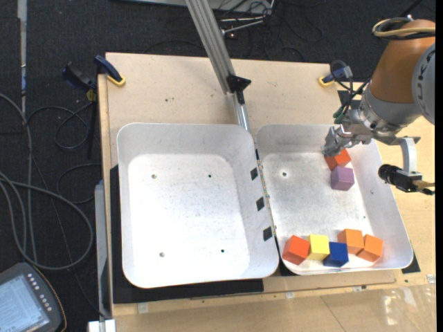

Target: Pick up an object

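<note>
My gripper (336,146) hangs low over the far right part of the right bin (304,203). Directly beneath it, touching or nearly touching, sits an orange block (339,160), partly covered by the gripper. A purple block (342,178) lies just in front of the orange one. Along the bin's near edge lie an orange-red block (297,248), a yellow block (319,245), a blue block (337,254) and two orange blocks (353,238) (372,247).
The left bin (180,213) stands beside the right one, with a dark divider strip between them. A slanted metal pole (211,37) rises from the bench behind the bins. Clamps sit at the bench's far corners.
</note>
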Available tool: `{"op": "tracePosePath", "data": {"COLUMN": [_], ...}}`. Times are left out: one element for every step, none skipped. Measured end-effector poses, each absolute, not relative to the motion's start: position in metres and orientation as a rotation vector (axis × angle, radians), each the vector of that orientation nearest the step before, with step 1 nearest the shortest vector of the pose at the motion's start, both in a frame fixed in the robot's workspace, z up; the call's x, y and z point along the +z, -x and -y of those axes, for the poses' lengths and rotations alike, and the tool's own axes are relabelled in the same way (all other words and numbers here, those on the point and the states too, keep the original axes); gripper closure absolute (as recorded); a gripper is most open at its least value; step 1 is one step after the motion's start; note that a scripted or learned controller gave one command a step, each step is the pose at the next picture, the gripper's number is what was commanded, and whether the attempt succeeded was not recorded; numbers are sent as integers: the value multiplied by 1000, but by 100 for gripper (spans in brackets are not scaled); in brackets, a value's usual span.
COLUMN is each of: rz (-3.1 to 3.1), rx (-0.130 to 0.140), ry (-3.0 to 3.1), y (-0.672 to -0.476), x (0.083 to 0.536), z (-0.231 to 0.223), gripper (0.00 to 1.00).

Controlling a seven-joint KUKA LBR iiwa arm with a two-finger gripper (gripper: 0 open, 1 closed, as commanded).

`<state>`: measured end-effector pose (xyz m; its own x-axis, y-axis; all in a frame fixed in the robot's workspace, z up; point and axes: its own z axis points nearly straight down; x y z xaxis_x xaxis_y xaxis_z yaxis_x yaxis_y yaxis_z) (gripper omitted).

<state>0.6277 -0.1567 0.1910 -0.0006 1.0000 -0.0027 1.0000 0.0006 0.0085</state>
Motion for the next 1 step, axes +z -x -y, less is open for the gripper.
{"op": "tracePosePath", "data": {"rz": [-2218], "rx": [7], "ry": [-2213], "y": [-633], "x": [255], "z": [159], "gripper": [100]}}
